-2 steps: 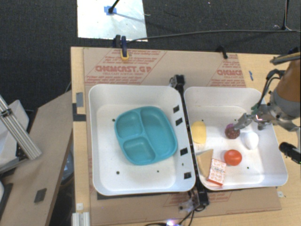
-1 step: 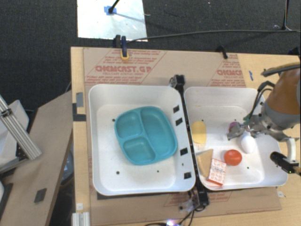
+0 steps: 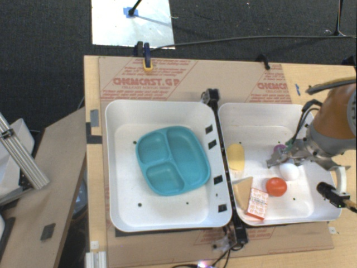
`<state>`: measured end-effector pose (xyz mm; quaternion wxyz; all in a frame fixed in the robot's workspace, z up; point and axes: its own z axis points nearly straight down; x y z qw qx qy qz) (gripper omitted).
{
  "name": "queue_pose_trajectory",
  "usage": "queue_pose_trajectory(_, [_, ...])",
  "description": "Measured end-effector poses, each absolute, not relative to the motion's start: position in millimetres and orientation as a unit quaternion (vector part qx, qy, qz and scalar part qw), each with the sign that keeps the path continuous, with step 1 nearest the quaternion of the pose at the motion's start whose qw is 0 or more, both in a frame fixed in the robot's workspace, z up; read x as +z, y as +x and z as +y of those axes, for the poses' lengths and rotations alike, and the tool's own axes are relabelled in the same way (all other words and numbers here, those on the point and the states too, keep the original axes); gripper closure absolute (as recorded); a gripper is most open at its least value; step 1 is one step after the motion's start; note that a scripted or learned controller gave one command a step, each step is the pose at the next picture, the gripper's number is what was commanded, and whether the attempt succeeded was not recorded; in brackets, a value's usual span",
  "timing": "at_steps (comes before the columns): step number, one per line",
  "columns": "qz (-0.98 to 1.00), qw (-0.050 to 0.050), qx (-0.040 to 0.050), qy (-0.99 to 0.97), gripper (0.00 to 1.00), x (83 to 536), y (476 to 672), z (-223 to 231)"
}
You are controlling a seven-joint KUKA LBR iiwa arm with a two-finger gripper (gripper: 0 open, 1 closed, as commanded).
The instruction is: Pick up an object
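White and rounded, a small egg-like object [image 3: 290, 171] lies on the floor of the right bin [image 3: 262, 116], and the gripper [image 3: 285, 159] sits directly over it, close enough that its grey metal parts overlap the object's upper edge. Whether the object is actually between the fingers cannot be made out, and how wide the tool stands is likewise impossible to tell from this slanted view. Just below and slightly left of the white object rests a red tomato-like ball [image 3: 276, 186], nearly touching it. A small purple item [image 3: 278, 148] peeks out beside the gripper's left side. Further left in the same bin, a pale yellow piece [image 3: 236, 157] lies near the wall, with a tan wedge [image 3: 241, 190] beneath it and a red-and-white packet [image 3: 257, 203] leaning against the wedge's lower right edge. The arm [image 3: 334, 121], grey with its orange band, comes in from the right over the bin's rim. The left bin [image 3: 128, 116] holds a teal divided plate [image 3: 173, 159], lying flat and turned at a slight angle, well apart from everything in the right bin. Both bins rest on a brown cardboard sheet [image 3: 167, 77] printed with red lettering.
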<state>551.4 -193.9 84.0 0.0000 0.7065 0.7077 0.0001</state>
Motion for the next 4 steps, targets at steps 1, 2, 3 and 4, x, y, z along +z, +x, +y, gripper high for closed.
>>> queue_pose_trajectory(1, [0.708, 0.002, 0.0012, 0.706, 1.00, 96, 552.7, -194])
queue_pose_trajectory(2, [0.708, 0.003, 0.0014, 0.706, 1.00, 143, 546.9, -192])
queue_pose_trajectory(3, [0.708, 0.003, 0.0015, 0.706, 1.00, 193, 549.7, -203])
queue_pose_trajectory(4, [0.709, 0.004, 0.0019, 0.706, 1.00, 248, 551.6, -203])
